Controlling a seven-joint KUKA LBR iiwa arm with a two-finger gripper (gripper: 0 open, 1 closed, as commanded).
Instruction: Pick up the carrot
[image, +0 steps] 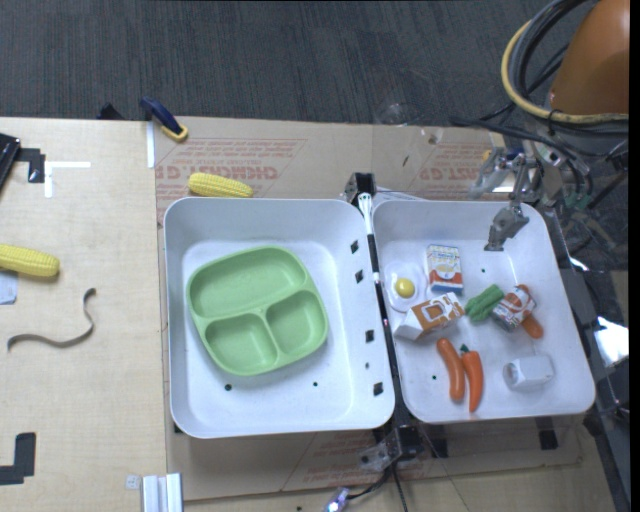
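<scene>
Carrot (528, 323): small orange tapered piece in right bin, right of centre, lying just beside a red-and-white can (511, 307) and partly tucked behind it; green leafy top (485, 302) stretches to the can's left.
Right bin (560, 255): white, shallow, right half of frame; also holds two orange-red sausages (462, 375) side by side near lower edge, fried egg (403, 289), two small orange-and-white cartons (444, 268), grey-white cup (528, 373) at lower right.
Left bin (250, 215): white; green three-compartment plate (258, 310) inside.
End effector (505, 229): upper right, hanging over right bin's upper rim, well apart from carrot; cannot tell whether spread or pressed together.
Counter (80, 400): corn cobs at far left (28, 262) and above left bin (219, 185).
</scene>
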